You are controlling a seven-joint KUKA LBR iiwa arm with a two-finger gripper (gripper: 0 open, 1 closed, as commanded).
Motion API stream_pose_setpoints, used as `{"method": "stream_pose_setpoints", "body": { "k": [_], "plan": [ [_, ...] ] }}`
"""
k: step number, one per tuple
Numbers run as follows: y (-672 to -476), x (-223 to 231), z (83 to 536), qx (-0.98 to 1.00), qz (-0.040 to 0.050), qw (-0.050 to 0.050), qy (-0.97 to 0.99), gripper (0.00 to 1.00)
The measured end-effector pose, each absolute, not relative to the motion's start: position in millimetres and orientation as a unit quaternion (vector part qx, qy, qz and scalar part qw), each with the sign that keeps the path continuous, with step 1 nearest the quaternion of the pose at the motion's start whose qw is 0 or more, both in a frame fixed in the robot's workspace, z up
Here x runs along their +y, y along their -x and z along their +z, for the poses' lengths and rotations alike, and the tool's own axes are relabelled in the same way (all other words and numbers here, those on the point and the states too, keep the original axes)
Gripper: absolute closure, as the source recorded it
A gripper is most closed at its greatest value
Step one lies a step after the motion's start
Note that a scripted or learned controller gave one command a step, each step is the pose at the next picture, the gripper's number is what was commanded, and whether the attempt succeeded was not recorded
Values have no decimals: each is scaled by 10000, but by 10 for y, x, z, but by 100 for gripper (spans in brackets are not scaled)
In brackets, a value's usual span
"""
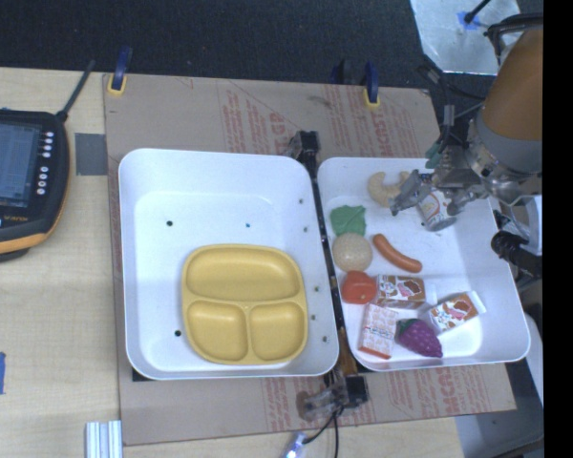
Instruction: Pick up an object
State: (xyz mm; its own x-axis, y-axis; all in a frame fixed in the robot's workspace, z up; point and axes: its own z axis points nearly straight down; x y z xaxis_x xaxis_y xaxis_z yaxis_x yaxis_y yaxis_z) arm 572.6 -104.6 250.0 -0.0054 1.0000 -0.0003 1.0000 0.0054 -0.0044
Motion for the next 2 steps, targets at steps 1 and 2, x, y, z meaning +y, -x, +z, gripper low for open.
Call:
{"method": "stream_pose_setpoints", "body": {
  "k": [1, 2],
  "plan": [
    [-5815, -2134, 1913, -7084, 27, 9, 7059, 0],
    [-4755, -1402, 1639, -7090, 16, 23, 7052, 0]
  ]
}}
